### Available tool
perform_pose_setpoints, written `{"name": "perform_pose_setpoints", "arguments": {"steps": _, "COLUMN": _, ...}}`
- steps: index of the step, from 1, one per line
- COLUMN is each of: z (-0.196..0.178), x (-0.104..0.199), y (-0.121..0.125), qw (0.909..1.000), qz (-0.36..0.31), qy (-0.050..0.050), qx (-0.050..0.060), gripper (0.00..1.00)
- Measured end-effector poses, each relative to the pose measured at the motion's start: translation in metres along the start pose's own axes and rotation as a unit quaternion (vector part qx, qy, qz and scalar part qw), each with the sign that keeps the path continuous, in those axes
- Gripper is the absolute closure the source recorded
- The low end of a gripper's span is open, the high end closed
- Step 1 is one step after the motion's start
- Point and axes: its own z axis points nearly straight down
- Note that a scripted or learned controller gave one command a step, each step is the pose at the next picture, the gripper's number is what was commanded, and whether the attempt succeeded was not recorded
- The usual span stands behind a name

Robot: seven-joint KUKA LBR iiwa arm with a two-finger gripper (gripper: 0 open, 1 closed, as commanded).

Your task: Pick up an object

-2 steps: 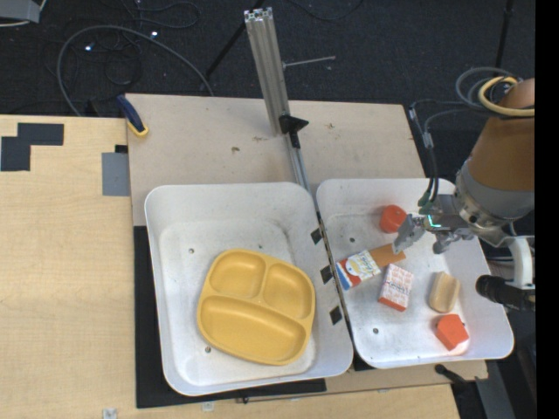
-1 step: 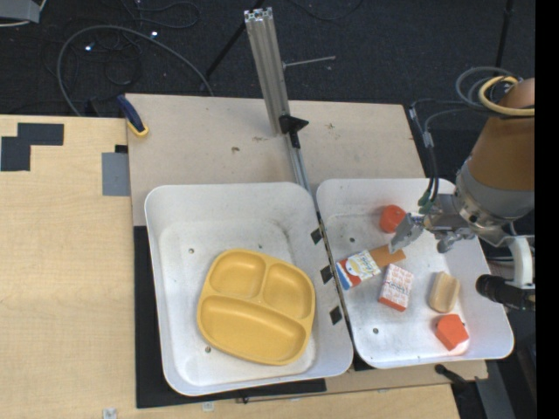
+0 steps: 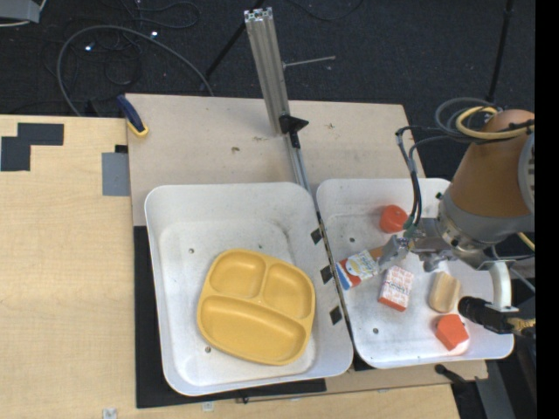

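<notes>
- The tool [image 3: 410, 250] hangs low in the right bin [image 3: 384, 343], just above a small red-and-white carton [image 3: 396, 287]; whether it is released or clenched cannot be told
- The carton lies flat between a striped packet [image 3: 358, 267] and a tan block [image 3: 443, 292]
- It is judged light, stiff-sided and slightly crushable; a hold across its narrow sides suits it best

Arm [image 3: 489, 177] reaches in from right edge, orange band up top, wrist angled down-left. Gripper [image 3: 410, 247] hangs low over right bin's [image 3: 349, 203] middle, nothing visibly held.
</notes>
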Motion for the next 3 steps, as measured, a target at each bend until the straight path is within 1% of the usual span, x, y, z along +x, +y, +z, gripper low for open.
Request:
{"name": "perform_pose_setpoints", "arguments": {"steps": 1, "z": 0.062, "x": 0.002, "y": 0.006, "qw": 1.0, "qz": 0.0, "qy": 0.0, "qx": 0.0, "gripper": 0.0}}
{"name": "perform_pose_setpoints", "arguments": {"steps": 2, "z": 0.072, "x": 0.001, "y": 0.01, "qw": 1.0, "qz": 0.0, "qy": -0.002, "qx": -0.009, "gripper": 0.0}}
{"name": "perform_pose_setpoints", "arguments": {"steps": 3, "z": 0.061, "x": 0.002, "y": 0.011, "qw": 1.0, "qz": 0.002, "qy": 0.001, "qx": -0.01, "gripper": 1.0}}
